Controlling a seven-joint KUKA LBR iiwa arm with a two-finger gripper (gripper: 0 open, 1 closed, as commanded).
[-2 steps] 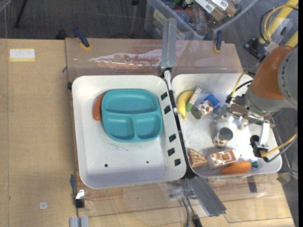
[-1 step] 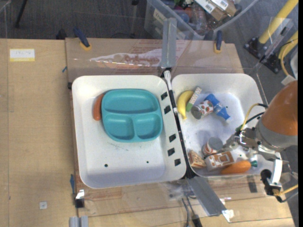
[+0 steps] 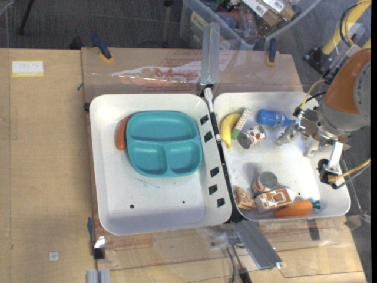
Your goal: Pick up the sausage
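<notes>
The sausage (image 3: 121,135), a reddish-brown link, lies in the left bin (image 3: 112,214), tucked against the left rim of a teal divided plate (image 3: 164,143) that partly hides it. My gripper (image 3: 299,141) hangs over the right bin (image 3: 330,187), far to the right of the sausage. Its fingers are open with nothing between them. It sits just right of a blue bottle (image 3: 272,118).
The right bin holds a banana (image 3: 228,128), a red-and-white can (image 3: 253,135), a grey-topped can (image 3: 268,180), a small carton (image 3: 274,199), a carrot (image 3: 294,209) and a brown snack (image 3: 242,199). A black-marked ridge (image 3: 212,152) divides the two bins.
</notes>
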